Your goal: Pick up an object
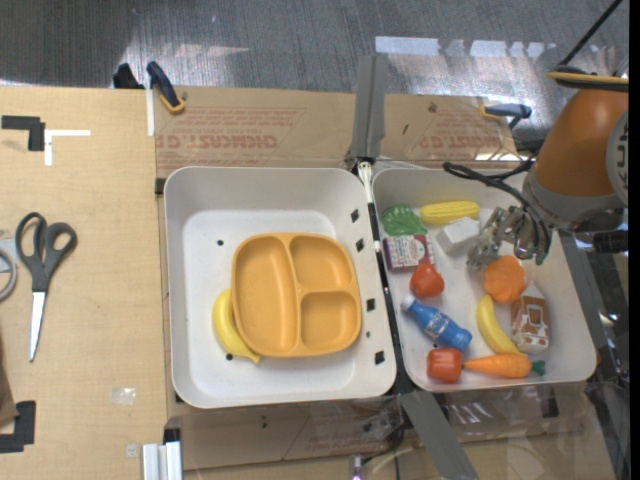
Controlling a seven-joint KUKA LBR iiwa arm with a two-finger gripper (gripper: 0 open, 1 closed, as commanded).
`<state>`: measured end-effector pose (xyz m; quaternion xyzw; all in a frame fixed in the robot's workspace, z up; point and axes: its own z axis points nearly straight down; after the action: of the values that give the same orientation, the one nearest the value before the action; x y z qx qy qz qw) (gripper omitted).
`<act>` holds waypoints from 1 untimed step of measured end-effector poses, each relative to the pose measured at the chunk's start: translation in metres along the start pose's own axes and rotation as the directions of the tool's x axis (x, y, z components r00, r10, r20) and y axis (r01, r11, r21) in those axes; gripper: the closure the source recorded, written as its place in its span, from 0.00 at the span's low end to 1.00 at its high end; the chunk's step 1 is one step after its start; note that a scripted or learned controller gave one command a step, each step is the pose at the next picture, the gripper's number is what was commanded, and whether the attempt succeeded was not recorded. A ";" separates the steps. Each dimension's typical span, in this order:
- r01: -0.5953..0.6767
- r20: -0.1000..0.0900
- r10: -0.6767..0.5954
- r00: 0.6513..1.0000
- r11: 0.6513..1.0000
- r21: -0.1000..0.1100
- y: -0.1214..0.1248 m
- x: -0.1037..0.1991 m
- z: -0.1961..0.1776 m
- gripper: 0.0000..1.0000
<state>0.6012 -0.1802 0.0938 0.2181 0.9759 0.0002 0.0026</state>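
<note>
Past the carrot [497, 366], fingers [492, 240] hang slightly parted, gripping nothing, beside the orange [505, 279]

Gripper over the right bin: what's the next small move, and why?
Probably a short descent with a slight shift toward the orange fruit. The gripper hovers in the right bin, just above that fruit and beside the white block, with nothing visibly between its tips. The fruit is the nearest item and has some free space around it, so it looks like the easiest grasp.
</note>
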 end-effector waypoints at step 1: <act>0.332 -0.001 -0.332 0.943 0.943 0.000 0.014 0.023 0.000 1.00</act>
<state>0.5864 -0.1577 0.0933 0.0507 0.9987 -0.0001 0.0020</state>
